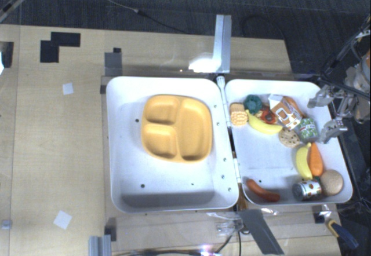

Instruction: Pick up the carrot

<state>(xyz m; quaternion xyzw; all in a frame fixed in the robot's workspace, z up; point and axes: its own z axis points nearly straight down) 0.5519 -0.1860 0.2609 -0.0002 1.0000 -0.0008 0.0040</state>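
The carrot point(315, 159) is a short orange piece lying upright in the view, in the right bin point(255, 159) near its right wall. It rests against a yellow fruit point(302, 161) on its left. My gripper point(327, 114) hovers over the bin's right rim, above and slightly right of the carrot. It is open, with one metal finger point(320, 98) farther back and the other point(333, 131) nearer, and nothing between them. The nearer finger sits a short way from the carrot's top end.
Around the carrot lie a brown round item point(332, 181), a silver can point(309, 189), a cookie point(288, 137) and a green can point(307, 128). Further left are a banana point(264, 124), a carton point(285, 113) and a sausage point(262, 189). A yellow divided plate point(177, 127) sits in the left bin point(124, 150).
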